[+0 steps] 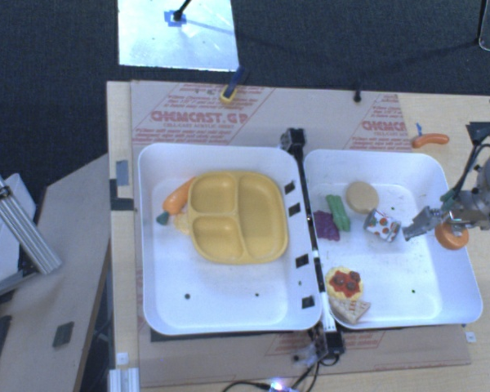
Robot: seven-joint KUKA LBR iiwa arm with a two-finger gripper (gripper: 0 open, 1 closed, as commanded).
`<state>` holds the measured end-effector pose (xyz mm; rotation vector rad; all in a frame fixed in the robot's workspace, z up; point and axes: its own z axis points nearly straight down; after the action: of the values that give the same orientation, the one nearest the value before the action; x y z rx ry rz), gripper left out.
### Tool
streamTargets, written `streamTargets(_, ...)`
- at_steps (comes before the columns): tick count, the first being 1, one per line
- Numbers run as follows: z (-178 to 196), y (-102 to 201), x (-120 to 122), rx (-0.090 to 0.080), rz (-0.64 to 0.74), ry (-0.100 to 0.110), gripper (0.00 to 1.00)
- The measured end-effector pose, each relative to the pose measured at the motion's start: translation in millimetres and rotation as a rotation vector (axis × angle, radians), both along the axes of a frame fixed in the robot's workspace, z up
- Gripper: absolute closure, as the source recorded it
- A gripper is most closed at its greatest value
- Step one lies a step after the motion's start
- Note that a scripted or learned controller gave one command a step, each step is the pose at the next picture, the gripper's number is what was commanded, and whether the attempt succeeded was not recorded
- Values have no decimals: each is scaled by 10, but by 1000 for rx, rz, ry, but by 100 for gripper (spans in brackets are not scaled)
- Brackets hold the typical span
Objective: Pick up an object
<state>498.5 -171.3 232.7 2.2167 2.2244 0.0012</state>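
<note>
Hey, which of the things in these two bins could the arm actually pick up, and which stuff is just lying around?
Possible picks:
- carrot
- green piece
- purple piece
- tan round piece
- small patterned block
- pizza slice
- gripper, beside the block

Just lying about:
- yellow divided plate
- orange item on the bench
- yellow-tipped tool on the bench

A dark carpeted floor [57, 55] is seen beyond the far edge of a pale wooden bench [122, 219]. A shiny metal plate [178, 23] lies on the floor at far left. Aluminium framing [12, 219] stands at left.
</note>
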Motion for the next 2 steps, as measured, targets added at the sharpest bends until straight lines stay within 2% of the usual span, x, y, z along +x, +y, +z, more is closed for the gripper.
streamTargets(1,-476,-90,16,1,-3,3,0)
streamTargets(2,-937,-11,57,2,-2,4,0)
